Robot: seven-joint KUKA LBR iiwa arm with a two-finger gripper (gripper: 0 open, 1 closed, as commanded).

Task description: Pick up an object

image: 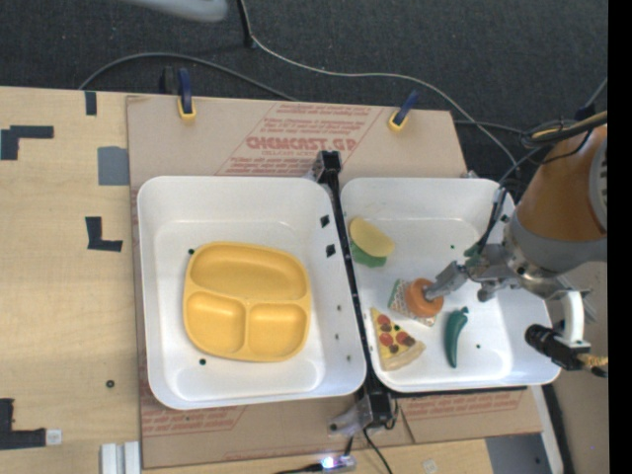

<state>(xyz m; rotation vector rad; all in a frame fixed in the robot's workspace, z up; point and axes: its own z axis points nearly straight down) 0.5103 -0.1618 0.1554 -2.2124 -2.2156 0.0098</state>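
Note:
The right bin (434, 197) holds several toy foods. A yellow and green piece (369, 242) lies near its left wall. A pizza slice (394, 339) rests at the front left, and a green pepper (454, 336) lies to its right. An orange round toy (425, 302) with a pale speckled part on its left sits in the middle. My gripper (441, 284) reaches in from the right and its tip is right over the orange toy, touching or just above it. The grey arm with its orange band (558, 200) stands over the bin's right edge.
The left bin (158, 265) holds a yellow divided plate (247, 299). A black divider (343, 265) runs between the two bins. Cables trail across the dark floor behind the bench, and clamps hold the cardboard at the back.

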